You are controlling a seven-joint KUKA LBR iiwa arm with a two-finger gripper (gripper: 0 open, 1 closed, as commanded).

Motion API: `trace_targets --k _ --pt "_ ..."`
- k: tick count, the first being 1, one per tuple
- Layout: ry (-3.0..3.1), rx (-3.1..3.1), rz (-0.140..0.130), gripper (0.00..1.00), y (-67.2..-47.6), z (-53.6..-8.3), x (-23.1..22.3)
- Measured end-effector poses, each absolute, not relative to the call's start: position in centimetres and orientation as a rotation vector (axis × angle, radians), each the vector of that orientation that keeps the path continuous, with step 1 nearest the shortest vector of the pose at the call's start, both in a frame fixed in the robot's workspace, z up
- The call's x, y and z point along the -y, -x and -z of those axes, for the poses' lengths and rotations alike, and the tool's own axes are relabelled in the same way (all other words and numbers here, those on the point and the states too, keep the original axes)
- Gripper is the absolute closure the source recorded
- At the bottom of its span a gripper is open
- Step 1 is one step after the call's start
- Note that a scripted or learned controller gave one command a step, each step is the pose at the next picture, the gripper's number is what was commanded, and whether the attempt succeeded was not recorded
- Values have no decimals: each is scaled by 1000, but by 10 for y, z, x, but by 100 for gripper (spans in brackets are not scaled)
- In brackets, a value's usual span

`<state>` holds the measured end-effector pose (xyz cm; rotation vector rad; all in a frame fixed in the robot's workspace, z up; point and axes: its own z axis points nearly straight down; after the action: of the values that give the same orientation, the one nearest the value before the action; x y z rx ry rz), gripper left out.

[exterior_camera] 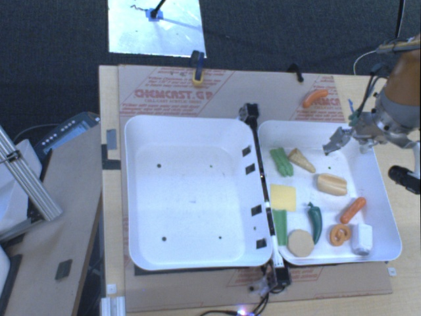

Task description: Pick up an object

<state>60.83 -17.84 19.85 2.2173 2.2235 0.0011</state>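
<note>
The round tan cracker (301, 243) lies nearest the camera, at the front edge of the right bin (385, 206). Everything else is placed from the yellow cheese square (283, 197) in that bin. Far to its left sits the left bin (191, 193) on the desk (164, 91). Just behind the cheese lie the green pea pods (281, 161) and a pale wedge (302, 160). In front, a green strip (280, 226) touches it. To its right lie a dark green pepper (315, 220), a bread roll (332, 184), a pretzel (339, 234), a carrot (352, 209) and a white block (361, 238). Behind and right, the tool (334, 143) hangs over the bin's rear; I cannot tell how far open it is, and nothing shows between its tips.
</note>
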Motion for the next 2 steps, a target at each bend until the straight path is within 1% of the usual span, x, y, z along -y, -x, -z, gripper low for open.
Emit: trace_targets --k 1,2 --pt "-2220 -2236 4 0 -562 -91 123" --pt "-2217 -2218 -4 0 -521 -86 141"
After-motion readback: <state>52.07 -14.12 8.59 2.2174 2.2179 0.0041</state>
